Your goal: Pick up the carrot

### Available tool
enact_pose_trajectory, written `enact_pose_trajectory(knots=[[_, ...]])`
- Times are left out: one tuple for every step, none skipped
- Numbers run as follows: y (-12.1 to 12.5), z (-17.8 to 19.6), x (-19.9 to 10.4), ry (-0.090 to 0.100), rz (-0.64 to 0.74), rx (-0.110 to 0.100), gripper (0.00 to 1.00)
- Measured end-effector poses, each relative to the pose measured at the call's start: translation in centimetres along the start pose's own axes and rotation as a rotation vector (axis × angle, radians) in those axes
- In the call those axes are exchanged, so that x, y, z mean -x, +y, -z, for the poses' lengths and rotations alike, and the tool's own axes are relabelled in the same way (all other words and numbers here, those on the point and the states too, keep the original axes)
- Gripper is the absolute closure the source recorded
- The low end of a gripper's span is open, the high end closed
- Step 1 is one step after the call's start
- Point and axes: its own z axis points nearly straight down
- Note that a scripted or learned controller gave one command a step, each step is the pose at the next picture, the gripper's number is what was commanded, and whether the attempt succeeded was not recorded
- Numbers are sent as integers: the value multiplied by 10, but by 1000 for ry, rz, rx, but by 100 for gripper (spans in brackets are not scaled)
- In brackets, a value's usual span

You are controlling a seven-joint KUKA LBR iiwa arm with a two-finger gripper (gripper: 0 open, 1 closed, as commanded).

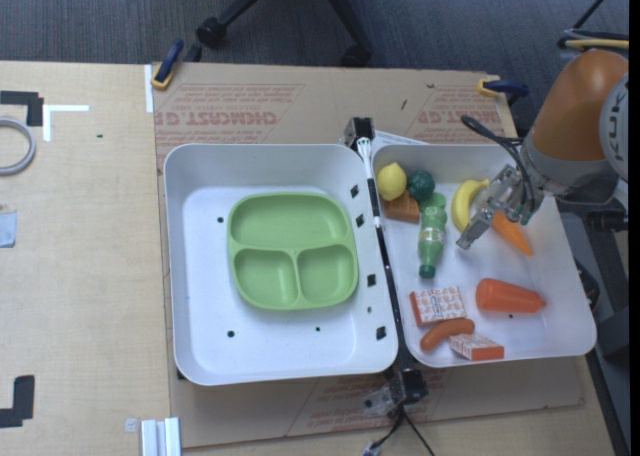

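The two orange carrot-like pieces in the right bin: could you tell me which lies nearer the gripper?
The smaller carrot, right beside the gripper. The larger orange piece lies apart, closer to the bin's front.

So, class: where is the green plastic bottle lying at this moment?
In the camera view, the green bottle lies in the right-hand bin, near its left wall, just below the lemon and left of the banana.
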Motion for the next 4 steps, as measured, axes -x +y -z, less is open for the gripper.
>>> enact_pose_trajectory(knots=[[-10, 1, -49, -1, 249, 0, 0], [-23, 1, -37, -3, 458, 1, 0], [4, 1, -28, -3, 634, 1, 0], [5, 11, -28, -8, 630, 3, 100]])
